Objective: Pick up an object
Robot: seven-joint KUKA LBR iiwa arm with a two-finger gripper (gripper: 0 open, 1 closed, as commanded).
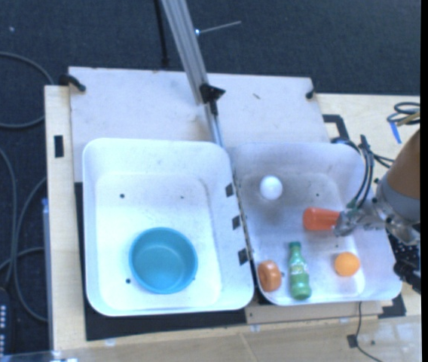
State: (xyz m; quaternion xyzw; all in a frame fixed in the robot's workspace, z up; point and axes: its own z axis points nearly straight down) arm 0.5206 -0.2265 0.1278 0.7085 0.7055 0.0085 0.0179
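Observation:
The right bin [327, 157] holds a white ball [271, 187], a red-orange block [319, 219], a green bottle [298, 271] lying near the front, an orange ball [346, 264] and a brown-red fruit [269, 276]. My gripper [343, 223] reaches in from the right and is low in this bin, right against the right end of the red-orange block. The block lies on the bin floor. The orange ball lies just in front of the gripper.
A blue bowl [163, 259] stands in the left bin [108, 164] near its front. A slanted metal post [188, 40] rises behind the bins. Cables [365, 164] hang along the arm at the right bin's right wall.

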